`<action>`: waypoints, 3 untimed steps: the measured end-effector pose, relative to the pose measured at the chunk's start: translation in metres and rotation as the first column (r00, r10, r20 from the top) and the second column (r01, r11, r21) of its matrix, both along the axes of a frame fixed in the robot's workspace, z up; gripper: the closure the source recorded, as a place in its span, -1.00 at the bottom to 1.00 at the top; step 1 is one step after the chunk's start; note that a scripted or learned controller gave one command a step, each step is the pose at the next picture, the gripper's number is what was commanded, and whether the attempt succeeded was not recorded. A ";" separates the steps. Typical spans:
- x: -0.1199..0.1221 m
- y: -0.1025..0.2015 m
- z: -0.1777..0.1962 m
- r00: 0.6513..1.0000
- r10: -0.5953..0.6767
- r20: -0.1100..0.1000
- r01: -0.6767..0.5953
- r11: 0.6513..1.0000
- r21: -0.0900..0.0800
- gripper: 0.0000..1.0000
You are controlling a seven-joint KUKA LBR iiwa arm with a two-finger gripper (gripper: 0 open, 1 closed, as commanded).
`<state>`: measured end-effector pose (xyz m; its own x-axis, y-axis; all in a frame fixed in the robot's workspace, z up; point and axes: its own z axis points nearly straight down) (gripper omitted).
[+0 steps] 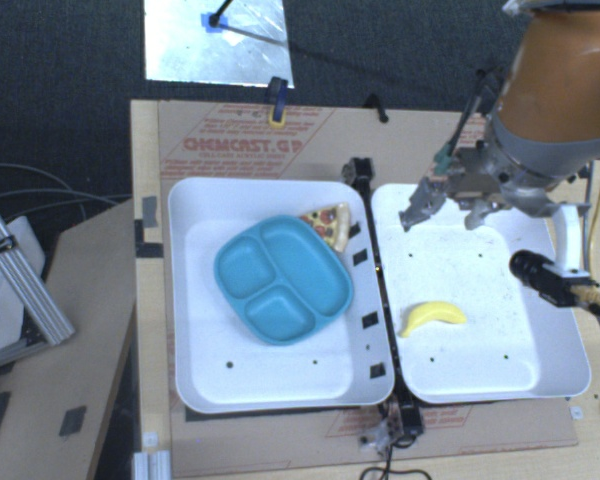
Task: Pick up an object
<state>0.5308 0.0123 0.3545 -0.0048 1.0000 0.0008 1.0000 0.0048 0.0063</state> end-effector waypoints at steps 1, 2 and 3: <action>-0.029 0.085 0.028 1.000 0.008 -0.001 -0.008 1.000 0.003 -1.00; -0.014 0.123 0.078 1.000 0.003 0.002 -0.003 1.000 0.002 -1.00; -0.014 0.120 0.086 1.000 0.005 0.000 -0.005 1.000 0.000 1.00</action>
